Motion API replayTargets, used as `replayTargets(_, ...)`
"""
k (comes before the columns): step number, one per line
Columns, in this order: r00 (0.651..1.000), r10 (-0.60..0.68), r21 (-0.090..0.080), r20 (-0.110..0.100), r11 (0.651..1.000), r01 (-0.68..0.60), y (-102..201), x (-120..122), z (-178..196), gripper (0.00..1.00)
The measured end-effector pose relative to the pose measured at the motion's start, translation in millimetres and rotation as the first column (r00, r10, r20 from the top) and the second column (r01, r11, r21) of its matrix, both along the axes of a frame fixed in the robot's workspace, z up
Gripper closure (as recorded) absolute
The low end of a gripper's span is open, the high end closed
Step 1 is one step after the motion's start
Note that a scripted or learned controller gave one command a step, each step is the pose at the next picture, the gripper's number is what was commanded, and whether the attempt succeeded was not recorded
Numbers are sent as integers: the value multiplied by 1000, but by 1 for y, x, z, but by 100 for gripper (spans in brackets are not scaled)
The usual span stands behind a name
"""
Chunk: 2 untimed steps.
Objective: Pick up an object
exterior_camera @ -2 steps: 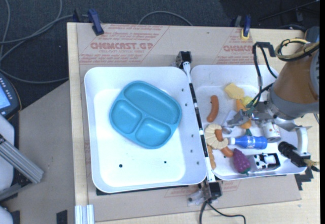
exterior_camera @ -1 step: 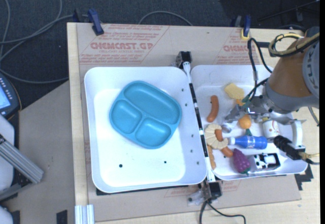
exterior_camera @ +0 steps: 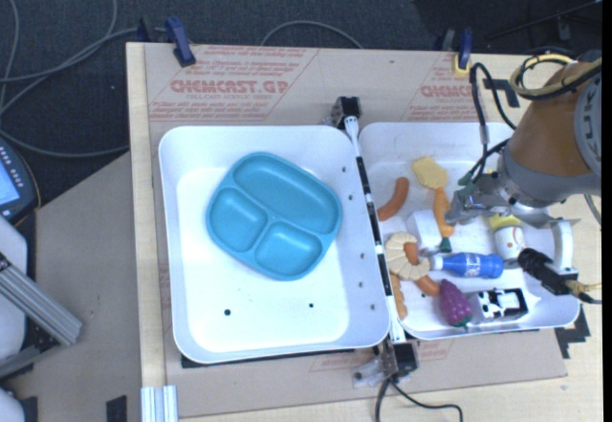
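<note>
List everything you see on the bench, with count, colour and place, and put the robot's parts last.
bins: 2, white, side by side on the bench
plate: 1, blue, three compartments, in the left bin
sausage: 1, orange-brown, right bin near its left wall
yellow piece: 1, yellow, right bin, far end
carrot: 1, orange, right bin, middle
bottle: 1, blue with white cap, lying in the right bin
grapes: 1 bunch, purple, right bin, near end
black-and-white toy: 1, right bin, near right corner
clamps: 2, blue, far edge of the bench
arm: 1, grey with orange band, over the right bin
gripper: 1, grey, low over the right bin's middle
</note>
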State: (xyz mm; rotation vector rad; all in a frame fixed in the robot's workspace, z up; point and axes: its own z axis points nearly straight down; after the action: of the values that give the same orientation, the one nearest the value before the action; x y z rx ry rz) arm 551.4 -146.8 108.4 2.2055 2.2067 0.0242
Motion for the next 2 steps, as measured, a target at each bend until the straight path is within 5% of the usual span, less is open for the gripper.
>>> replayTargets(1, 1000, 0, 2, -4, 1000, 0, 1, -1, -2, 0)
replayTargets(2, 1000, -14, -18, 1, 1000, 14, 20, -31, -17, 0)
